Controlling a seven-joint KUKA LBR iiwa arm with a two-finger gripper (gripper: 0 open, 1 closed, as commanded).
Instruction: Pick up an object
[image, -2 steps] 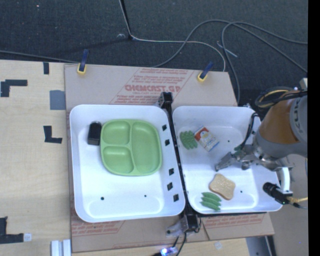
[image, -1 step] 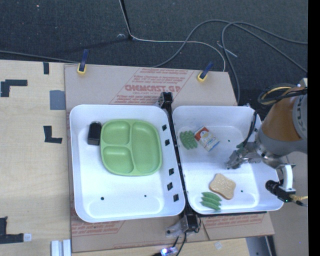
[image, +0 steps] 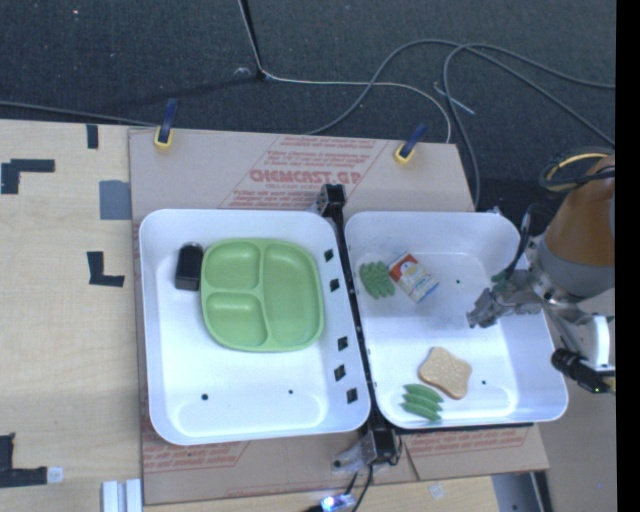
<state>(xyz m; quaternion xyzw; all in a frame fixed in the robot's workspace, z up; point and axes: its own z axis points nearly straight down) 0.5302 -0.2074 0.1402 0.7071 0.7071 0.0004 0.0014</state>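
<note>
Four items in right bin (image: 500, 235); pincer (image: 482, 314) low over its right side, grip state unclear.

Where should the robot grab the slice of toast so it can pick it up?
Probably across the toast's narrow middle, coming straight down from above. It lies flat on the floor of the right bin, so only its thin edges offer a hold. The pea pod sits close by its lower left, so the gripper jaws should avoid that corner.
</note>
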